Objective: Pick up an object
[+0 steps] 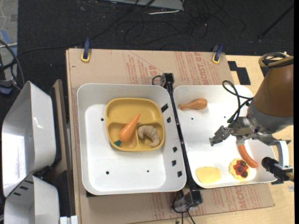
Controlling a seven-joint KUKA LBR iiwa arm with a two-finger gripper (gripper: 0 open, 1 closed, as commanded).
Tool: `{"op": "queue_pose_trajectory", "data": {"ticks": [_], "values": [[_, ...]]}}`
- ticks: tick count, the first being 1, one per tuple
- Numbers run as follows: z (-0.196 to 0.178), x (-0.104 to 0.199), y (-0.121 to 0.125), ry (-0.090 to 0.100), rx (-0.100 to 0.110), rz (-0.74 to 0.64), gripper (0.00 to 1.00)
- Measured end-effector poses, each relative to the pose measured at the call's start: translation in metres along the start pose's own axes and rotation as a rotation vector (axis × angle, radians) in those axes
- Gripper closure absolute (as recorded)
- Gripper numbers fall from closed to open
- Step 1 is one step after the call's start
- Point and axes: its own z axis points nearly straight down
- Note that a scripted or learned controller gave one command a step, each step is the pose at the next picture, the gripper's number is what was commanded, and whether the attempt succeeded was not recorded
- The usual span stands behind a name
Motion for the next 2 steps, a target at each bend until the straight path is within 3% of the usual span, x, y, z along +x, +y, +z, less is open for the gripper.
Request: {"op": "queue_pose_trajectory", "data": {"ticks": [1, 2], "values": [[-0.007, 0.0, 0.003, -0.002, -0.013, -0.003, 0.0], [0.039, -0.002, -0.003, -0.001, -0.01, 0.0, 0.0]]}}
